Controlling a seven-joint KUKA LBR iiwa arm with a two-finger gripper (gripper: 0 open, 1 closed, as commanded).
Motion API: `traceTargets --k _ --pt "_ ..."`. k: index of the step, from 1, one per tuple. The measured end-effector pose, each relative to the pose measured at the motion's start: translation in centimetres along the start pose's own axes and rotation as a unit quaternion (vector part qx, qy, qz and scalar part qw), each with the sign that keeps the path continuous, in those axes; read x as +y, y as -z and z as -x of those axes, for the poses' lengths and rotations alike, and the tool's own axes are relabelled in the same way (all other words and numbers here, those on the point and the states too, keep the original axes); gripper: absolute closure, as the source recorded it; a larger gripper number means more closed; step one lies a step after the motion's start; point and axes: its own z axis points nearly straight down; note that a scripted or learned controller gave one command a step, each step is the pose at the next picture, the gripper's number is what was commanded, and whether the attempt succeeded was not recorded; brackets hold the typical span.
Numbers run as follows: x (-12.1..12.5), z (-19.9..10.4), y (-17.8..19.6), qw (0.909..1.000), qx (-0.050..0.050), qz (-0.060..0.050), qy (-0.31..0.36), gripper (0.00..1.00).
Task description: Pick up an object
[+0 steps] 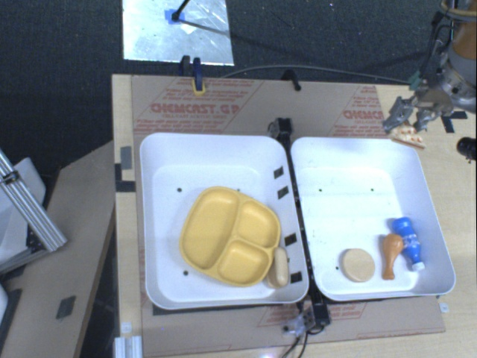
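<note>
While the grey arm is reaching in from the right, its gripper point(408, 122) is hanging above the far right corner of the right bin point(436, 200), just past that bin's back rim. A small tan, flattish object point(407, 133) is sitting right at the fingertips, and it is looking pinched between them, though the picture is too small to be wholly sure of the grasp. Inside the right bin, near its front edge, a round tan disc point(358, 265) is lying beside a brown drumstick-shaped piece point(391, 253), and a blue bottle point(407, 242) is lying just to the right of that, touching or nearly touching it. Over in the left bin point(160, 200), a yellow divided tray point(229, 236) is resting tilted across the floor, and a pale oblong item point(279, 267) is lying against the tray's near right corner. Both bins are sitting side by side on a cardboard-covered bench point(246, 103).
</note>
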Motion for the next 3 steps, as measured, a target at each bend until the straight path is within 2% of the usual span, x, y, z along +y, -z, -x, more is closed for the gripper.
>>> traceTargets --k 1,2,3 --pt "0.3 -5.7 0.1 1.0000 0.001 -0.002 0.002 1.00" --pt "-0.3 -11.4 -1.1 1.0000 0.001 -0.003 0.001 1.00" --pt "0.2 -17.2 -3.0 1.0000 0.001 -0.003 0.002 1.00"
